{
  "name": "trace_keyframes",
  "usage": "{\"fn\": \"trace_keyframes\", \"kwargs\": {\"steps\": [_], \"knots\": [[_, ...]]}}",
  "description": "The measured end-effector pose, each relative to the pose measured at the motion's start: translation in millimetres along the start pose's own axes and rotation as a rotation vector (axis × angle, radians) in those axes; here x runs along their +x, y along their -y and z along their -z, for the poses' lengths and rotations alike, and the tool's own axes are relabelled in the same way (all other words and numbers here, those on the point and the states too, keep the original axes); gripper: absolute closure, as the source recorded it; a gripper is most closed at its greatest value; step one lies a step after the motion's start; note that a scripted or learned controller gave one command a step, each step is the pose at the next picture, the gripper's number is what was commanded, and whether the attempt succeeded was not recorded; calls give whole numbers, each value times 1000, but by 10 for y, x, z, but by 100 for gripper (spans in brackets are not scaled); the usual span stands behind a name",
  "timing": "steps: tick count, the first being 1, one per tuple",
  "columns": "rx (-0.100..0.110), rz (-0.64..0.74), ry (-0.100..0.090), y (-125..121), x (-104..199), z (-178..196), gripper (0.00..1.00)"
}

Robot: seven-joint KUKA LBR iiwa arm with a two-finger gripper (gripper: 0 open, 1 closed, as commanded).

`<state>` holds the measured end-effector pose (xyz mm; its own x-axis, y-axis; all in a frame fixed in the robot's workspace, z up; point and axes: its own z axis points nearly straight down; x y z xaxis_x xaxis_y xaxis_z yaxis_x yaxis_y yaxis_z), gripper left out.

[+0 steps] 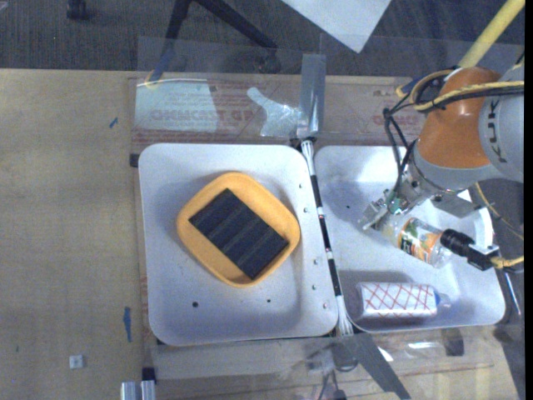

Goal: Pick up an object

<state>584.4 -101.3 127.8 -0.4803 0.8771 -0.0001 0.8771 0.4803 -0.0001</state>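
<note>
Since the gripper (380, 213) hangs just beside the upper-left end of the clear plastic bottle with a coloured label (416, 240), lying in the right shallow white bin (350, 173), a good pick should centre over the bottle's body, straddling it crosswise. Camera view: claw opening cannot be told, and nothing is visibly held.

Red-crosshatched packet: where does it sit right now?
In the camera view, the red-crosshatched packet lies in the right bin, along its near edge, just below the small bottle by the gripper.
</note>
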Motion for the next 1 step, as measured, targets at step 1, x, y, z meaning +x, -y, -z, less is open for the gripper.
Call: {"fn": "trace_keyframes", "kwargs": {"steps": [1], "knots": [[-2,-29,2,-562,-47,573,100]]}}
